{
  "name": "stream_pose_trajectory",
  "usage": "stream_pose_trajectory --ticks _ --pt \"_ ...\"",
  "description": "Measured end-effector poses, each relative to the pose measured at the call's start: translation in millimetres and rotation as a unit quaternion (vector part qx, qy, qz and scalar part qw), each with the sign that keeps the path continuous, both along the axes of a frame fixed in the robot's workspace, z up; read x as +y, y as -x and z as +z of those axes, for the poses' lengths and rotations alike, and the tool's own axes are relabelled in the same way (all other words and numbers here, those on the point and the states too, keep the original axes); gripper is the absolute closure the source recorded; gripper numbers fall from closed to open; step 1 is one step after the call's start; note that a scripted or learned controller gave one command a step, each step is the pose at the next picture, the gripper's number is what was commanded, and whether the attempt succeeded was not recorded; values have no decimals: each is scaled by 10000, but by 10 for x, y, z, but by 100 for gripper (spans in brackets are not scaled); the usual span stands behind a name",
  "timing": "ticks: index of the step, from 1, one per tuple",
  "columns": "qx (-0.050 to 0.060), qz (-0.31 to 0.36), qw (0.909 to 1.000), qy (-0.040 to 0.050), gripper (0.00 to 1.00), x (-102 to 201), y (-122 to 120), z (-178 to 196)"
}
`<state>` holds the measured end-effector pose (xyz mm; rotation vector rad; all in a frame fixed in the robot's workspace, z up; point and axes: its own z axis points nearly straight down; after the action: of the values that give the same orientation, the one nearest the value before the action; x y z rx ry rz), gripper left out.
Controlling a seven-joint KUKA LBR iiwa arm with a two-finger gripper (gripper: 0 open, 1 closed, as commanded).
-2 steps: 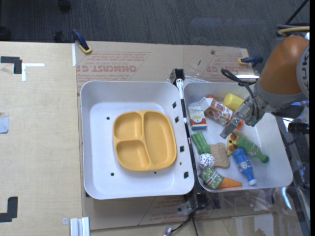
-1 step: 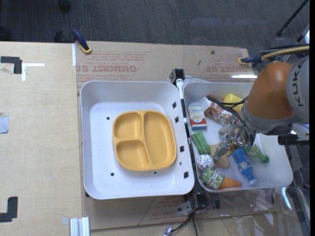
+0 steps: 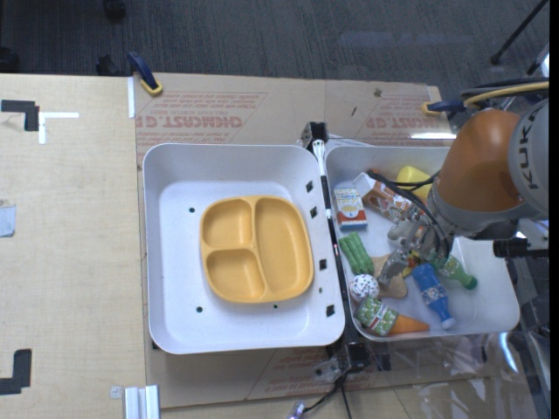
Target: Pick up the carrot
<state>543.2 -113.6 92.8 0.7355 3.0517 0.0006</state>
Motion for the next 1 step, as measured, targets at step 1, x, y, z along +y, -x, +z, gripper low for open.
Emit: stream_pose_trajectory --ticks 1 --pt "0 0 10000 0 0 0 0 0"
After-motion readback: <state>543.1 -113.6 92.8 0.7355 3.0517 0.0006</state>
